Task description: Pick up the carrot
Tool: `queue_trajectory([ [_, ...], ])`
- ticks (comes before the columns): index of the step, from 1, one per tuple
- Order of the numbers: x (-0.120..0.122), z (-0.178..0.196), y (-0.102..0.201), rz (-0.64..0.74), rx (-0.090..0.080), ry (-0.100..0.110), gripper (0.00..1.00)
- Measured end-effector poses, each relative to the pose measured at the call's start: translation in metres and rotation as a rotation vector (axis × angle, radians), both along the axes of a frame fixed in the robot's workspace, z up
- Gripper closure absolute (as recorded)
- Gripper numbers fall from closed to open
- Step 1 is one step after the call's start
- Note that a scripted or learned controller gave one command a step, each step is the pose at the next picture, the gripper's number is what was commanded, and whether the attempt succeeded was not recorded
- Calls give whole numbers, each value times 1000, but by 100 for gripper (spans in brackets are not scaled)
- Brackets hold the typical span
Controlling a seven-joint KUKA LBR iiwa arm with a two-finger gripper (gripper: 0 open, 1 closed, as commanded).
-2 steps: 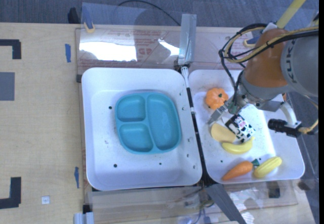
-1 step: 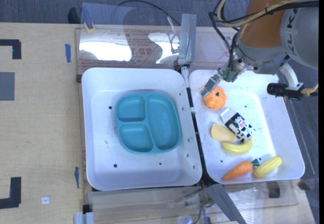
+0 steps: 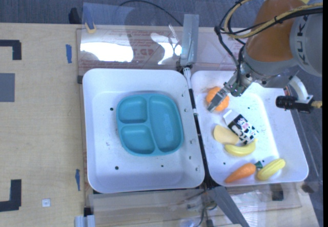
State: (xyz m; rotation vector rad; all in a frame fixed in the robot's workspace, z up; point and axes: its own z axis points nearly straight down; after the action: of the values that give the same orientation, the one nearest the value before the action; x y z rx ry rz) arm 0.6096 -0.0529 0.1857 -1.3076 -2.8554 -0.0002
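Your pincer [image 3: 217, 101] sits low over the back left of the right bin [image 3: 287, 133], right on top of an orange fruit [image 3: 213, 99]; you cannot tell how it is set, nor whether it grips the fruit. The carrot [image 3: 241, 172] lies well apart, at the bin's front edge, touching a lemon [image 3: 271, 168]. Between them lie a banana [image 3: 240, 149] and a black-and-white toy [image 3: 241, 127]. A blue divided plate [image 3: 150, 123] sits in the left bin [image 3: 97, 133].

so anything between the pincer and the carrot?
Yes. The pincer is at the orange fruit at the right bin's far end; the carrot lies at the near edge. The black-and-white toy and yellow banana sit between.
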Motion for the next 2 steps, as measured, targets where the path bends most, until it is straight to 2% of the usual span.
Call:
queue_trajectory([
  [1,34,-97,-48,-142,-1,-10,0],
  [2,34,-87,-47,-141,0,-11,100],
])
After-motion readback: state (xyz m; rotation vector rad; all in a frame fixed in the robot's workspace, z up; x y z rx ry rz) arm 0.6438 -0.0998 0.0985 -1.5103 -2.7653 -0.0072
